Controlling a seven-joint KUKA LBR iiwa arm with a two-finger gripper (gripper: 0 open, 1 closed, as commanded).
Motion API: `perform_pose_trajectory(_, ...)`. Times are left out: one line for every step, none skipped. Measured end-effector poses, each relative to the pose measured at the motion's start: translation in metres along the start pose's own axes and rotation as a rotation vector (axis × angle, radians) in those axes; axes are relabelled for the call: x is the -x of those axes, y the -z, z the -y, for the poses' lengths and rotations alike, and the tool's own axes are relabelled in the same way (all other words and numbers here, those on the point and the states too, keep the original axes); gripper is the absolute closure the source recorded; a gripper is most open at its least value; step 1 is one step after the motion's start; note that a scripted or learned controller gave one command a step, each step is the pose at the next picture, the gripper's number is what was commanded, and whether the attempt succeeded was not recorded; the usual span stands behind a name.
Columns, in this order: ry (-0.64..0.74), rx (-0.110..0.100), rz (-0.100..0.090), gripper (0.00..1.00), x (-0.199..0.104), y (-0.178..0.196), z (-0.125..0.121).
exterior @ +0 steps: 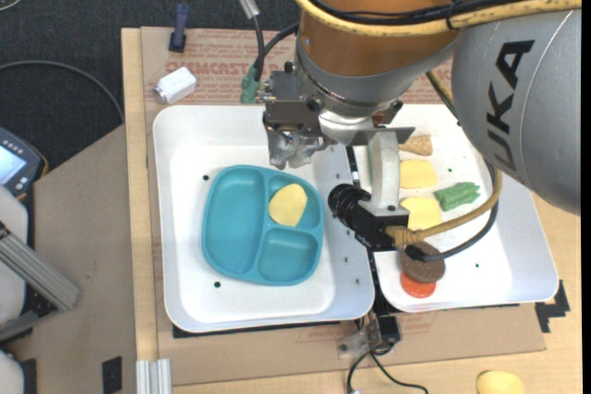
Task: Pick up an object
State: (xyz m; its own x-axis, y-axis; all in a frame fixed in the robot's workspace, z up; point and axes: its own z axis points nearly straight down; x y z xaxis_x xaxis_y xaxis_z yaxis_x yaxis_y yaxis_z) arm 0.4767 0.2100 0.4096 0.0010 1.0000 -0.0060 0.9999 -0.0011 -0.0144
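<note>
Arm (397, 5): grey with orange band, reaching in over the seam between the two bins.
Tool (294, 145): hanging above the left bin's (175, 226) far edge; grip state hidden, cannot tell.
Blue tray (245, 231): in the left bin, a yellow piece (288, 204) lying in its upper right compartment.
Right bin (526, 254): yellow pieces (417, 173), a green piece (459, 195), a brown and red piece (422, 272).

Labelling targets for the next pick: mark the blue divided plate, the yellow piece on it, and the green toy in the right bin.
blue divided plate (235, 231): camera view, bare floor of its large left compartment.
yellow piece (288, 205): camera view, middle of its top face.
green toy (459, 196): camera view, centre of its body.
</note>
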Motion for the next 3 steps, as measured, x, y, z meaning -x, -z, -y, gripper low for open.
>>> perform_pose_trajectory(0.001, 0.004, -0.002, 1.0, -0.016, -0.088, -0.002)
perform_pose_trajectory(0.003, 0.027, -0.013, 1.0, -0.014, 0.031, -0.003)
perform_pose_trajectory(0.0, 0.005, -0.002, 1.0, -0.015, -0.06, -0.002)
